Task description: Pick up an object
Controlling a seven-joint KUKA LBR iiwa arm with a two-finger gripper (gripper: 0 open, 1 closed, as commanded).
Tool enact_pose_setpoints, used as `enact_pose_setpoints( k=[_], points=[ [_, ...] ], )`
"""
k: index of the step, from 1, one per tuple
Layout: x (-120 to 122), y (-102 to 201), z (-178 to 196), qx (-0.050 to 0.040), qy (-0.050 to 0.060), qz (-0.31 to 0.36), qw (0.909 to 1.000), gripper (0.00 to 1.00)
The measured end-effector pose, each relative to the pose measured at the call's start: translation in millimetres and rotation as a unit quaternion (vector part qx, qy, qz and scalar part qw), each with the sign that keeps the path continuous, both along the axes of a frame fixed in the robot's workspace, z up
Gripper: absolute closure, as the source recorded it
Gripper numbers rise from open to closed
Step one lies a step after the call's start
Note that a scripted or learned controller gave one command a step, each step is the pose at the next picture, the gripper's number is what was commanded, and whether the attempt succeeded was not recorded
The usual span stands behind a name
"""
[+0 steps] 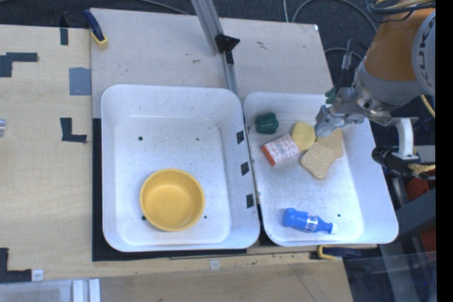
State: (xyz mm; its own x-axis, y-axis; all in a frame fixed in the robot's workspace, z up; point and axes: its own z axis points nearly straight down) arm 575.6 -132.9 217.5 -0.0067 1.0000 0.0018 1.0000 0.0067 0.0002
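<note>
We hover our gripper point(327, 125) over the tan sponge point(322, 155); finger state we cannot tell. It looks soft and light, so we'd pinch across its middle.

Left bin point(113, 109) holds a bowl point(172, 199) near its front. In the right bin point(375, 216), a bottle point(306, 221) lies at the front, with a small box point(281, 150), a round block point(266, 123) and two sponges point(320, 155) clustered toward the back, the gripper point(327, 122) above them.

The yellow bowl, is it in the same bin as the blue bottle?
No, the yellow bowl sits in the left bin, while the blue bottle lies in the right bin.
</note>
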Motion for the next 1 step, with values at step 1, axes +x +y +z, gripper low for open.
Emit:
enact_pose_setpoints(
  k=[1],
  points=[
    [-8.5, 54.3, -4.3, -0.0001, 0.001, 0.000, 1.0000, 1.00]
  ],
)
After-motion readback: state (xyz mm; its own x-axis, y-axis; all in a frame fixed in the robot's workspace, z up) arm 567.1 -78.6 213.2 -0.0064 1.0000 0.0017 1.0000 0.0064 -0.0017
